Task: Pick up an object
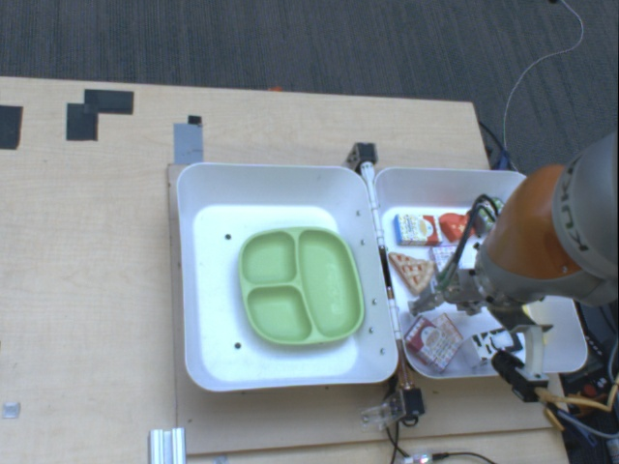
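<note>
Pale wooden tabletop (87, 259) with two shallow white bins side by side. In the left white bin (208, 288), middle of the frame: a light green plastic plate with three sections (301, 285). In the right white bin (571, 346), at the right of the frame: a small blue and white box (415, 227), a red toy tomato (452, 228), a toy pizza slice (414, 272), and a clear packet with red inside (434, 342). Grey arm with an orange band (527, 230) low over this bin. Fingers hidden, cannot tell if wide or narrow.
</note>
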Controlling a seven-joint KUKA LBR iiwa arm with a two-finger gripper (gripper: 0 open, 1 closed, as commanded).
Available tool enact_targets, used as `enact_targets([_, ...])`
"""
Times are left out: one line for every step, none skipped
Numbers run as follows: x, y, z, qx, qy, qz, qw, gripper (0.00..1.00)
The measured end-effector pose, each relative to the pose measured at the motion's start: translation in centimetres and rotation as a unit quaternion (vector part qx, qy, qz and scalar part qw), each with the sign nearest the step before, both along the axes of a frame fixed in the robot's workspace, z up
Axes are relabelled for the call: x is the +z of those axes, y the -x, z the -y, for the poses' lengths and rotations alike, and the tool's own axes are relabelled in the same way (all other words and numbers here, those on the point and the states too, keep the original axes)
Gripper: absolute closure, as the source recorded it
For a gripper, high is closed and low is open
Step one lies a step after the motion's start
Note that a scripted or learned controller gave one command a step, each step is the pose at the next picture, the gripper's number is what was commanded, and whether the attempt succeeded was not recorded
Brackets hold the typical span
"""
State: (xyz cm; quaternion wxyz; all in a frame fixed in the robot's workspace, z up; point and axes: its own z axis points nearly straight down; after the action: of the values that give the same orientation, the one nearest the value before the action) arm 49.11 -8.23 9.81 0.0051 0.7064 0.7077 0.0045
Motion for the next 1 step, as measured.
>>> enact_targets([1.05,-0.17,-0.08,0.002,-0.0002,0.002,1.0,1.0])
